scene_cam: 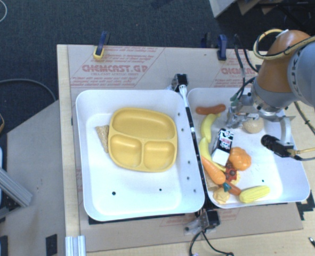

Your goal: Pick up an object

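gripper (241,114) low in the right bin (296,183), can't tell its state, near the sausage (210,110), banana (206,126) and milk carton (223,146); yellow tray (143,139) sits in the left bin (93,185).

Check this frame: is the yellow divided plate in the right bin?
No, the yellow divided plate lies in the left bin.
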Controlling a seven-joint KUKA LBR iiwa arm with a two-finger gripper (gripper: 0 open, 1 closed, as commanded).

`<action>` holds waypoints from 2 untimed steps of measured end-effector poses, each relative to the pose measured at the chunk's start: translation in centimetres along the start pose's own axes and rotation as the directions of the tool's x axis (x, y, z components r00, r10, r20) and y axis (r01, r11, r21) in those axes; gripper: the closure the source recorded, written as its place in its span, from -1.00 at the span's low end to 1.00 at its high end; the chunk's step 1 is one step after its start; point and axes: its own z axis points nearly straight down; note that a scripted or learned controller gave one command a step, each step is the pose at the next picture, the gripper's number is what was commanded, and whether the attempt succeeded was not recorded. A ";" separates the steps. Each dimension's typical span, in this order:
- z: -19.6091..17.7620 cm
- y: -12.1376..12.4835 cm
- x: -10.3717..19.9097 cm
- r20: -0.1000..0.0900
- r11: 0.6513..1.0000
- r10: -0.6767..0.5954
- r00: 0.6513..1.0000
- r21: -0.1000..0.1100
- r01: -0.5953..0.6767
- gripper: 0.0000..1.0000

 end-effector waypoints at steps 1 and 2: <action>-6.1 -0.2 -0.6 0.002 1.000 0.001 1.000 -0.008 -0.001 1.00; -11.8 0.4 0.1 0.002 1.000 -0.002 1.000 -0.008 0.002 1.00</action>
